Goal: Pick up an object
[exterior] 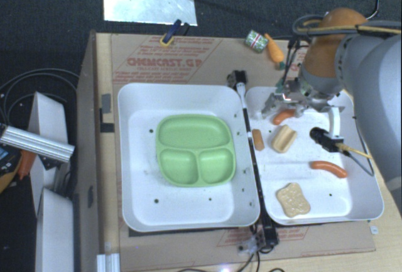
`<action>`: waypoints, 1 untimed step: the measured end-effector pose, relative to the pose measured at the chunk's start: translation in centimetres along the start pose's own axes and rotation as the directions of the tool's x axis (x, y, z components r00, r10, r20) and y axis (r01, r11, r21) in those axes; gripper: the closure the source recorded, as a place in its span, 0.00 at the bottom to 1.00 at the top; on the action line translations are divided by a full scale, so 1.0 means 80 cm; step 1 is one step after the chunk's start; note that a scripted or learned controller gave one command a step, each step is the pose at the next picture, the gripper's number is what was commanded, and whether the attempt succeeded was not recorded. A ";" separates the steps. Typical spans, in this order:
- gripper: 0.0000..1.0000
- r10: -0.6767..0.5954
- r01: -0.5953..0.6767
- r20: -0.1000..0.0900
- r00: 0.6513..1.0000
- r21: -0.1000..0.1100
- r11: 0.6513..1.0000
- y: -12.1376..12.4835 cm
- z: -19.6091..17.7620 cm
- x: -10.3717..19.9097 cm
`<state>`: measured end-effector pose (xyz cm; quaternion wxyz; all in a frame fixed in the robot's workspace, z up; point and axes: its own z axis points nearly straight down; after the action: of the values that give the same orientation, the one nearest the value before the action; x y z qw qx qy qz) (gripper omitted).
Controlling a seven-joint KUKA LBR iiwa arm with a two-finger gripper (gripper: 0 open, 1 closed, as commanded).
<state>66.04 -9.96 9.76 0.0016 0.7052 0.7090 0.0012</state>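
Orange-banded arm's gripper [284, 103] low in right bin [361, 201] | fingers look spread, gripping nothing | small sausage [282, 117] lies just beneath | bun [283, 138], cracker [293, 199] nearby | green tray [195, 149] in left bin [141, 201]

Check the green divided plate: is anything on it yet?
Empty. The green plate in the left bin shows all three compartments bare.
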 end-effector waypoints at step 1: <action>1.00 -0.002 0.002 0.001 1.000 -0.002 1.000 0.001 -0.014 0.000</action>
<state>66.11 -9.98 10.87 0.0028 0.7043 0.7099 0.0017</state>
